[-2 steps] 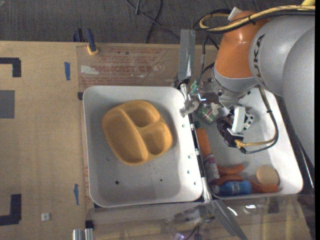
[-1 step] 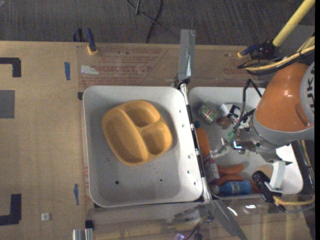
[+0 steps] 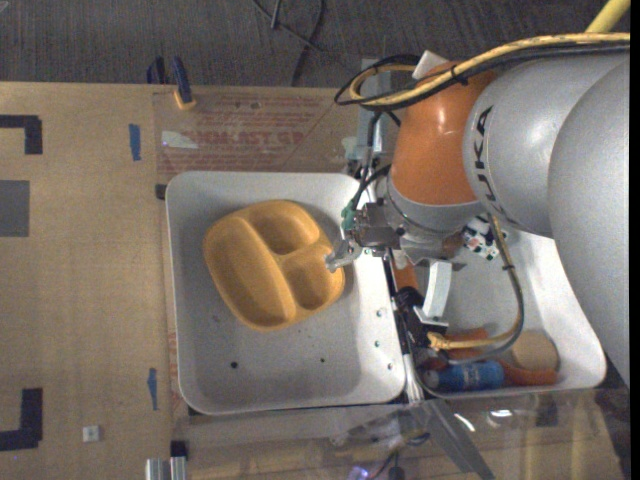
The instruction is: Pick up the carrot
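The carrot (image 3: 530, 375), a long orange piece, lies at the front of the right bin (image 3: 575, 313), partly under a tan rounded thing (image 3: 537, 350). My gripper (image 3: 340, 256) hangs over the dividing wall between the bins, well to the left of the carrot. Its tip is at the right edge of the yellow divided plate (image 3: 270, 263) in the left bin (image 3: 200, 348). Nothing shows between its fingers. The wide grey arm with its orange band (image 3: 435, 158) hides most of the right bin.
A blue cylinder-like thing (image 3: 475, 375) lies beside the carrot at the right bin's front left corner. The yellow plate takes up the upper middle of the left bin. A wooden bench top (image 3: 80, 268) stretches to the left.
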`<state>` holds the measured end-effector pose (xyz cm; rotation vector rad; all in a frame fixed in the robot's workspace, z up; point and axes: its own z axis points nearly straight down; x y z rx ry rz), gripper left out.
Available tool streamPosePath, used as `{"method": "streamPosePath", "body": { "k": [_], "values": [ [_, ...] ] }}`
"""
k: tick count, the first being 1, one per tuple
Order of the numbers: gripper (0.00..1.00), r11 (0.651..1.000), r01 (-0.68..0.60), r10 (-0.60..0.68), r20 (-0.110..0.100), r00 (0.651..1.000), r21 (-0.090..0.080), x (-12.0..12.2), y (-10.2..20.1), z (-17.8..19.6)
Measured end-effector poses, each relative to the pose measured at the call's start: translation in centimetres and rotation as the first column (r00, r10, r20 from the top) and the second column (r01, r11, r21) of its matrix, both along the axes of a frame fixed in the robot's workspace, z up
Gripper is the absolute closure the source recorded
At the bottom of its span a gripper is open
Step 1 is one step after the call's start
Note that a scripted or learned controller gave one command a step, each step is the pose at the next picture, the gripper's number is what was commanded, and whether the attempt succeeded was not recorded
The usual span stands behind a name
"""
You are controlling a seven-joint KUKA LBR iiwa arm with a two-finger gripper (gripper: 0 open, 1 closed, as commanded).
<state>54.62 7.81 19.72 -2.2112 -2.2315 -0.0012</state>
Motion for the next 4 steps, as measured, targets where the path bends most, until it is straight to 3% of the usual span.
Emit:
{"method": "streamPosePath", "body": {
  "k": [2,3,4],
  "values": [
    [0.0,1.0,-0.021,0.021,-0.003,1.0,0.0,-6.7,-13.1,-1.3],
    [0.0,0.995,-0.1,0.1,-0.002,0.995,0.0,-6.7,-21.9,-7.9],
    [0.0,1.0,0.025,-0.025,0.001,1.0,0.0,-4.8,-22.7,-10.9]
  ]
}}
